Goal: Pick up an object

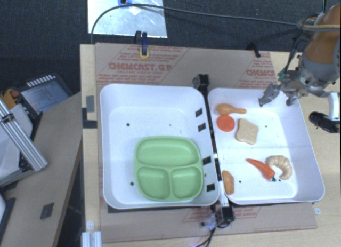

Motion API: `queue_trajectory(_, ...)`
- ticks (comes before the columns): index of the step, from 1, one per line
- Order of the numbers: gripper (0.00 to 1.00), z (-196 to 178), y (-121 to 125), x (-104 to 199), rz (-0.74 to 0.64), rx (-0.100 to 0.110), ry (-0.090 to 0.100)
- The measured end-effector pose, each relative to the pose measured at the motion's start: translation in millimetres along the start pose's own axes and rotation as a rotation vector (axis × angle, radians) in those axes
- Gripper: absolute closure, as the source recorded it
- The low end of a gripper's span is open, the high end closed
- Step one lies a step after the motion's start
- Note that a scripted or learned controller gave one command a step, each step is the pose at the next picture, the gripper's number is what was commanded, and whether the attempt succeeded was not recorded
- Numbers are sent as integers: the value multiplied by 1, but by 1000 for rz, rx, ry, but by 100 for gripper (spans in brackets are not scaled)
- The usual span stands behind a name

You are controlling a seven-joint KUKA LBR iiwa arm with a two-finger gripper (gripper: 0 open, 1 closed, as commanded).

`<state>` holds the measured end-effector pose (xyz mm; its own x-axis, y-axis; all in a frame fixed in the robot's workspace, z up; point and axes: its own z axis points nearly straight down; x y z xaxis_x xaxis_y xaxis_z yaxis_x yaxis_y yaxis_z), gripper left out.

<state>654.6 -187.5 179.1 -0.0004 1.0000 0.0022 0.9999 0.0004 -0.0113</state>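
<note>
Left bin (114, 112): green 3-compartment tray (169, 167), nothing on it. Right bin (303, 150): orange drumstick (229, 110), red disc (226, 124), beige cracker (247, 132), red chili (261, 168) touching shrimp (281, 166), small orange piece (228, 182) against left wall. Hand (279, 96) above far right corner, fingers spread wide, nothing between them. Risk: chili and shrimp touch, so 1 may get nudged; orange piece at wall hard to straddle.

Place: a robot lab or test workshop.
Bench: two white bins (160, 94) on printed cardboard (160, 62), clamped at 12 o'clock.
Surroundings: cables (213, 14), metal rail (21, 142) at 9 o'clock, dark carpet (42, 22).
Contents: toy food (247, 132), green tray (168, 167).
</note>
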Motion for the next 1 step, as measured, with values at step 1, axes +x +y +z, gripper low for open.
queue_trajectory(1, 0, -9, 3, 1, -3, -13, -3)
